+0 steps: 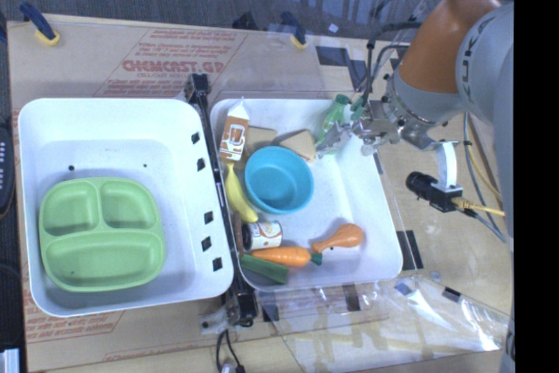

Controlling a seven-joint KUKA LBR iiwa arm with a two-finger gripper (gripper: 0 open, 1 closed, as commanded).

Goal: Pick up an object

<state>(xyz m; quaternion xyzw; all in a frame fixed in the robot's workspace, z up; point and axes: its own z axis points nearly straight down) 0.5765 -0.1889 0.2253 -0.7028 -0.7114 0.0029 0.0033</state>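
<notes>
Leftmost, the left bin (35, 188) holds a green divided plate (102, 233) lying flat in its near half. Next to it, touching along the shared edge, the right bin (384, 223) carries the loose things. Along its left wall a small carton (233, 135) lies at the far end, with a banana (238, 195) running down from it toward the near side. Below the banana a small can (263, 233) lies on its side, and a green piece (265, 268) sits in the near corner, touching the carrot (284, 256). A blue bowl (279, 179) stands upright in the middle of the bin, just beside the banana, with a tan block (300, 144) touching its far rim. Near the front, an orange drumstick-shaped toy (341, 238) lies close to the carrot's leafy end.

At the far right corner of that bin, a green object (335, 113) sits right at the gripper (342, 134), which hangs over the bin's far right rim. Whether that green object is caught between the fingers or merely beside them I cannot tell, and the gripper's state is likewise unclear from this slant. The arm (454, 39) reaches in from the right, its orange band above the wrist and the grey body curving away toward the right edge, with the wrist pointing left and slightly down toward the bin's corner
</notes>
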